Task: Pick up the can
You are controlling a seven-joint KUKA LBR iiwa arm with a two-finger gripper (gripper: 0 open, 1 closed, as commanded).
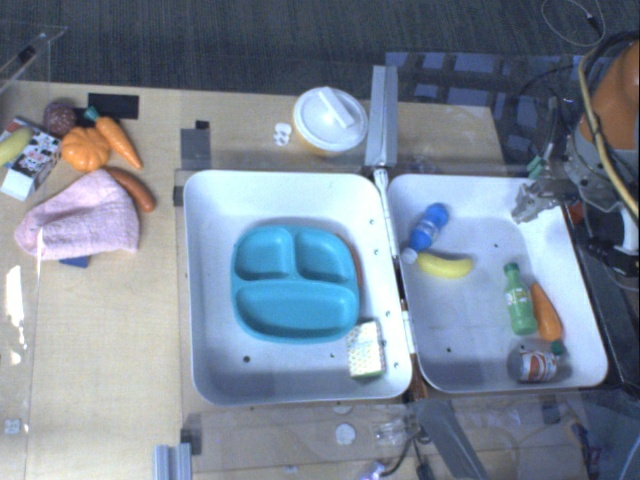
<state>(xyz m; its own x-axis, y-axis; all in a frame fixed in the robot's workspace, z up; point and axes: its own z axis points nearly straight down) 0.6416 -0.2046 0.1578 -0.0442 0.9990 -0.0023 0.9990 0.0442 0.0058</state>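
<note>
The can (534,366) is silver with a red-and-white label and lies on its side in the front right corner of the right bin (470,368). My gripper (532,200) hangs over that bin's far right corner, well behind the can and apart from it. Nothing is seen held in it. A green bottle (519,299) and a toy carrot (546,312) lie just behind the can, between it and the gripper.
A blue bottle (429,225) and a banana (445,265) lie in the right bin's left half. The left bin (210,268) holds a blue divided plate (295,281) and a sponge (365,350). A white bowl (330,119) stands behind the bins; a pink cloth (80,220) and toy vegetables lie at far left.
</note>
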